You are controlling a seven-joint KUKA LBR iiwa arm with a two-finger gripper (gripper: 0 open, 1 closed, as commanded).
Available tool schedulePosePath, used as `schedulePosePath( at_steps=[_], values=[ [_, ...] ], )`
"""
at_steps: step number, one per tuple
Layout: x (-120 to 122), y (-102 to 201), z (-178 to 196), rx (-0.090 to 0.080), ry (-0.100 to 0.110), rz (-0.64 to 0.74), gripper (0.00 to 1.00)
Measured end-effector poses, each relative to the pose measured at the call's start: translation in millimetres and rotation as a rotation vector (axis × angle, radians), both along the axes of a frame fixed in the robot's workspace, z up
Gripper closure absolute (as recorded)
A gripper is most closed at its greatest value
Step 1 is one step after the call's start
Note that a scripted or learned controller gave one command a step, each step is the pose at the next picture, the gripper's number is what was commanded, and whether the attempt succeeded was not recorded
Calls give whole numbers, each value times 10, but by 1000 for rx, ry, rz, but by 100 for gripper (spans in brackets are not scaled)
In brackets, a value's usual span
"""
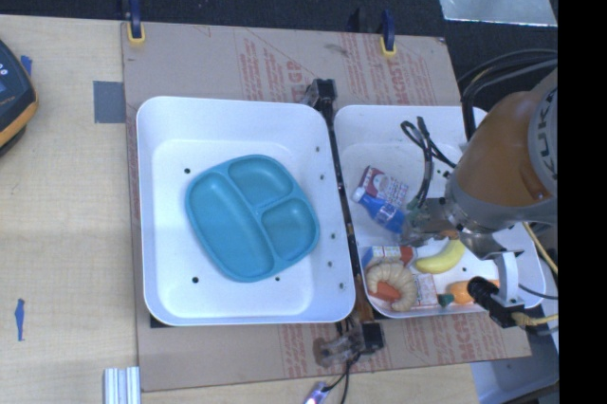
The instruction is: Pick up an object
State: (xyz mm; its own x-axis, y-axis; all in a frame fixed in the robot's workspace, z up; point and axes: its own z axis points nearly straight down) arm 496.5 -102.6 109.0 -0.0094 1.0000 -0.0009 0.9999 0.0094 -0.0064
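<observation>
So the hand [424, 220] is down in the right bin [372, 119], low over the pile at the near end, and honestly I cannot tell how it's set because the arm's grey and orange wrist [498, 167] sits right over it. Nothing visibly between anything, so I wouldn't call it a grab.

Candidates are all bunched there: a blue and white packet [379, 196] just left of the hand, a yellow banana [440, 257] right under it, a ridged tan pastry-looking toy [391, 286] and something small and orange [458, 291] near the bin's front wall.

What could go wrong, I reckon: the stuff is packed so tight that coming down on one piece likely shoves its neighbour instead, or it catches two. The banana is smooth and curved (probably hard plastic), so it could squirt out sideways. The packet looks crinkly and flat, easy to pinch a corner and drop. The black cable [423, 144] looped near the wrist could snag too.

The left bin [171, 122] just has a glossy blue divided plate [251, 217], well apart.
</observation>
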Motion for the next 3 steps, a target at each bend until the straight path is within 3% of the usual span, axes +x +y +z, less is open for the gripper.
schedulePosePath(
  at_steps=[1, 2, 3],
  values=[
    [153, 664, 828, 1, -3, -3, 100],
    [152, 658, 826, 1, -3, -4, 0],
    [175, 92, 105, 0, -1, -5, 0]
  ],
)
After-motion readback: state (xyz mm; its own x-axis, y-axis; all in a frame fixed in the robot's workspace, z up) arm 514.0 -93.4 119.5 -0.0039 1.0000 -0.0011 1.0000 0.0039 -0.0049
